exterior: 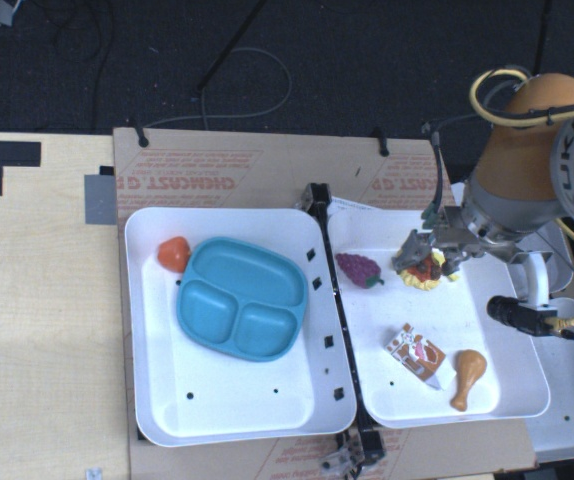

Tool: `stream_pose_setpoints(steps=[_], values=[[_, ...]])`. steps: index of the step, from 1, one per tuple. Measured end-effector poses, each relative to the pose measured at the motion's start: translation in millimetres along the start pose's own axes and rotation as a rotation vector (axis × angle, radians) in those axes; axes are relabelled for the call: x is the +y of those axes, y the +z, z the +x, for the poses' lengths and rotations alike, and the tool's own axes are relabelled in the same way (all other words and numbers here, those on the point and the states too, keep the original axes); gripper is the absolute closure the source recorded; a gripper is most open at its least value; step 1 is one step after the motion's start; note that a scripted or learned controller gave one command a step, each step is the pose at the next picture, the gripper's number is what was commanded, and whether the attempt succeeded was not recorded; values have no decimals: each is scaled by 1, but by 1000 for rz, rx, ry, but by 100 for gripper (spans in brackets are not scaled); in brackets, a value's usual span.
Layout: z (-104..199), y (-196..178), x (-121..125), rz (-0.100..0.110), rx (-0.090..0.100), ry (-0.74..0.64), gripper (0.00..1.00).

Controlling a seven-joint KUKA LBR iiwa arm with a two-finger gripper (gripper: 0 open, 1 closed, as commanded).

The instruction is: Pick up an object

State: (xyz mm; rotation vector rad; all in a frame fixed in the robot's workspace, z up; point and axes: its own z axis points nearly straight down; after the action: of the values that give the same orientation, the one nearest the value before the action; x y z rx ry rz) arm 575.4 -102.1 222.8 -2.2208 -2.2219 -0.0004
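The gripper (429,258) is sitting low in the right bin (507,393), directly over a yellow-and-red toy (425,273); whether it is gripping cannot be told. Purple grapes (358,268) are lying just left, a small carton (416,354) and drumstick (466,376) nearer the front.

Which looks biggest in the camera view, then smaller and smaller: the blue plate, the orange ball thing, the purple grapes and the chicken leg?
1. Blue plate, by far the biggest.
2. Chicken leg.
3. Purple grapes, nearly the same as the chicken leg, so that order is unsure.
4. Orange ball thing, the smallest.
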Motion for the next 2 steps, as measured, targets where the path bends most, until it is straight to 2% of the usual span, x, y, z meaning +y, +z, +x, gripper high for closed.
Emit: stream_pose_setpoints(steps=[2], values=[[94, 1, 36, 2, 1, -3, 100]])
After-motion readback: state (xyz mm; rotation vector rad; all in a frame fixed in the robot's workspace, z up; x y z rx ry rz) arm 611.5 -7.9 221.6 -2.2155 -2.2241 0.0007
